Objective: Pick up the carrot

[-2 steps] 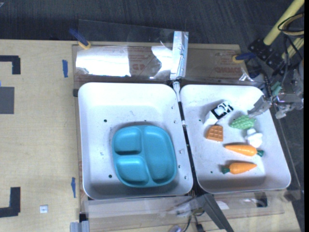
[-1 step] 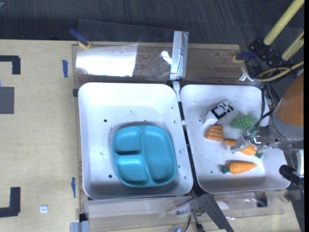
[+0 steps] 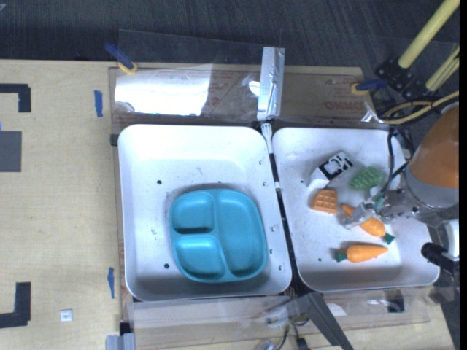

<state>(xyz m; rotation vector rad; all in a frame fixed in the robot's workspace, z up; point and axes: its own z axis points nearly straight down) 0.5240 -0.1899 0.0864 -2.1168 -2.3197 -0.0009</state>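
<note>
A carrot (image 3: 363,253) with a green stub on its left end lies flat in the right bin (image 3: 306,268), near the front wall. A second, shorter orange piece (image 3: 373,227) with a green tip lies just above it. My gripper (image 3: 377,208) hangs low over the right bin, directly above that shorter piece and roughly a hand's width behind the carrot. The arm, with its orange band (image 3: 441,159), comes in from the right edge. Nothing shows held in the gripper.
The right bin also holds a waffle-like orange block (image 3: 325,200), a small orange bit (image 3: 346,211), a green leafy toy (image 3: 366,177) and a black-and-white item (image 3: 336,165). In the left bin (image 3: 146,159) sits a blue divided plate (image 3: 217,233). Cables and yellow rods stand at the back right.
</note>
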